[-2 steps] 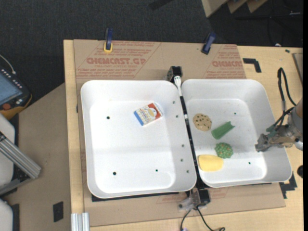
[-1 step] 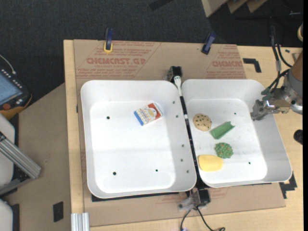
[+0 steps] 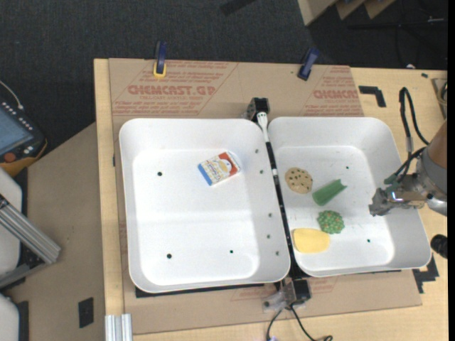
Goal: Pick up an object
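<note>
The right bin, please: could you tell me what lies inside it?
Inside the right bin: a cookie, a green block, a green broccoli-like piece and a yellow piece. The tool covers some floor.

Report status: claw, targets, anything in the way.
Claw low over right white bin, near its right wall, nothing seen in it. Round tan cookie, green block, green bumpy ball, yellow oval piece lie to its left, unobstructed.
</note>
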`<state>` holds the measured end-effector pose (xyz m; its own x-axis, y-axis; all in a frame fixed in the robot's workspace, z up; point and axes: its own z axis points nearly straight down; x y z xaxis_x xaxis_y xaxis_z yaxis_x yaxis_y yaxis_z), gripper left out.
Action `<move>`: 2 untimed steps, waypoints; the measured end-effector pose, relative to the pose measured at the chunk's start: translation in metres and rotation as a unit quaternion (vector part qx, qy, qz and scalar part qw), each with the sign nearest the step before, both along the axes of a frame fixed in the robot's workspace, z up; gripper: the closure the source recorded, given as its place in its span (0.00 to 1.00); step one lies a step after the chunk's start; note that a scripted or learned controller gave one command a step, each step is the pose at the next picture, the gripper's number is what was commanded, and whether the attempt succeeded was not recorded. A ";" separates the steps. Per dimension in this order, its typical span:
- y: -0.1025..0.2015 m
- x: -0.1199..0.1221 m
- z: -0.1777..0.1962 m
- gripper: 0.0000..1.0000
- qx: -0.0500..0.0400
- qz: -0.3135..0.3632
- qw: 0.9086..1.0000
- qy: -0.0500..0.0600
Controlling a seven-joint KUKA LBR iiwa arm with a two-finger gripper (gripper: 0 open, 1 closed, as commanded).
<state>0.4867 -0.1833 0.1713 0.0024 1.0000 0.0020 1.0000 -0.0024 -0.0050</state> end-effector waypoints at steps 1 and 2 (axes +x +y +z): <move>0.028 0.098 0.084 1.00 -0.003 0.004 1.000 -0.007; 0.020 0.015 0.049 1.00 0.000 -0.001 1.000 0.001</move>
<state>0.5019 -0.1635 0.2201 0.0036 1.0000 0.0025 1.0000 -0.0036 -0.0068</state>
